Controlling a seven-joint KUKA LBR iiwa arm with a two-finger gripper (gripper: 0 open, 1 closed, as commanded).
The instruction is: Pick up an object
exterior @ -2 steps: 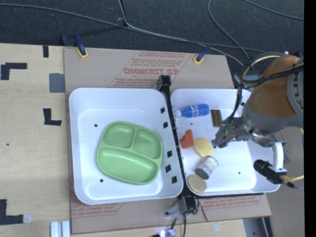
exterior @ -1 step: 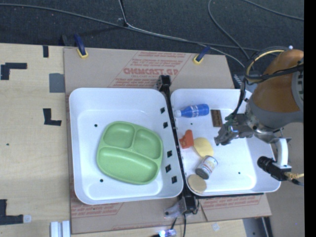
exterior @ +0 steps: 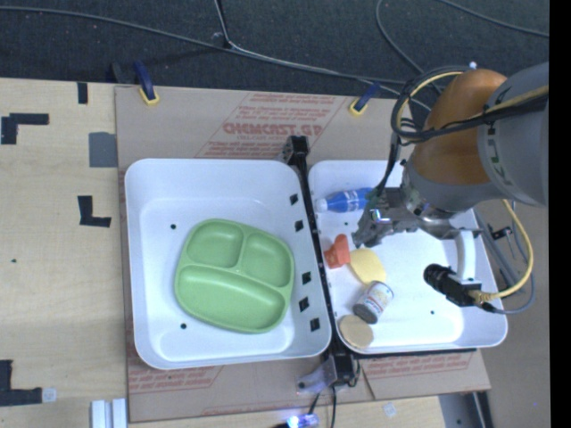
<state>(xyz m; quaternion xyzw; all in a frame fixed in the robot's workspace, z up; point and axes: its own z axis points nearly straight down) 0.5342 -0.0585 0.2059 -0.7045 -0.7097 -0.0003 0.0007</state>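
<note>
Lab — clamped bench (exterior: 62,239), loose cables (exterior: 268,56)

One fixed camera above the bench, looking down at a slant.

It faces the bench from the near side, far enough back to take in both white bins whole: the left bin (exterior: 143,239) sits near the middle of the frame, the right bin (exterior: 482,328) toward the right. The arm (exterior: 473,141) enters from the right edge. Cardboard (exterior: 259,119) under the bins, the wooden bench top (exterior: 53,239) and dark floor (exterior: 268,7) beyond fill the rest.
</note>
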